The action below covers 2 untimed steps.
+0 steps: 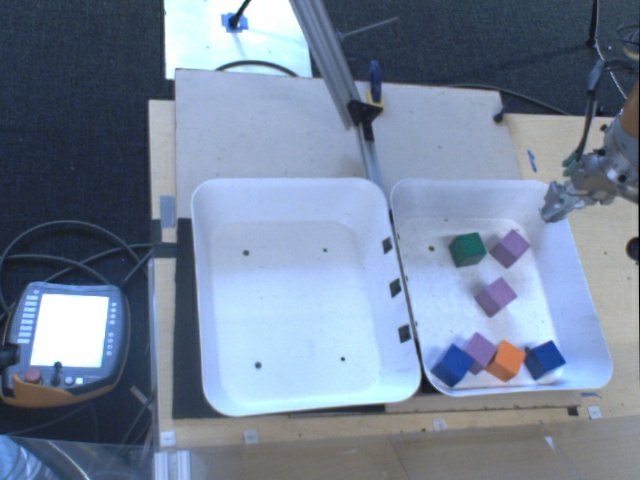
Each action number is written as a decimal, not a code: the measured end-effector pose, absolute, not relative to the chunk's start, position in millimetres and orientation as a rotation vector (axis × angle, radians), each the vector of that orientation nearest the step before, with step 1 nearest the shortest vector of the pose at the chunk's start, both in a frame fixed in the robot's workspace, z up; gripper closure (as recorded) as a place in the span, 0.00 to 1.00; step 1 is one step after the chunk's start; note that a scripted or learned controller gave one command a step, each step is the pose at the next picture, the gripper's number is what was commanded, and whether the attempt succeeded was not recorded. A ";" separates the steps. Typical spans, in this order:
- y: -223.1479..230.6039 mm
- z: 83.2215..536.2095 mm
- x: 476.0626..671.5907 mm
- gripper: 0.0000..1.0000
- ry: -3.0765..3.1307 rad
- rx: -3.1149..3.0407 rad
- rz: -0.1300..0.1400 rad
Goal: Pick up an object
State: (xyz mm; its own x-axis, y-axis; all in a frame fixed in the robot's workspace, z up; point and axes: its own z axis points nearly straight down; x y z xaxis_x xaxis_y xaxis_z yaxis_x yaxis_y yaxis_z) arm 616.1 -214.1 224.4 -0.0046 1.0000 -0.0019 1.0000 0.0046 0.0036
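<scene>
Metal tool (556,206) over right bin's rim (578,268), grip unclear, matte cubes inside

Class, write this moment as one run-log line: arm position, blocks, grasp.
end effector: over right bin upper right rim | blocks: seven, all in right bin | nearest: purple block | grasp: none seen

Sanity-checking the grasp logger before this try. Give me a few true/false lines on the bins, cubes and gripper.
1. All cubes lie in the right bin. True.
2. The gripper holds the green cube. False: it hangs by the bin's upper right rim, apart from every cube.
3. The orange cube sits between a purple cube and a blue cube. True.
4. There are three blue cubes. False: two.
5. The green cube is in the left bin. False: right bin.
</scene>
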 end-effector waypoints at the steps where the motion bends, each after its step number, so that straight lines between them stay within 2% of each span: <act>1: -154.9 224.6 602.9 1.00 2.233 2.211 0.003; 2: -93.3 232.2 595.0 1.00 2.235 2.210 0.004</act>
State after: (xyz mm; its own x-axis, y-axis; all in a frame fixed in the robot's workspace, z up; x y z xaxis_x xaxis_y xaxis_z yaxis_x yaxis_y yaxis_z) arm 595.0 -93.3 232.2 -0.0113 0.9999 0.0025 0.9999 0.0113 0.0011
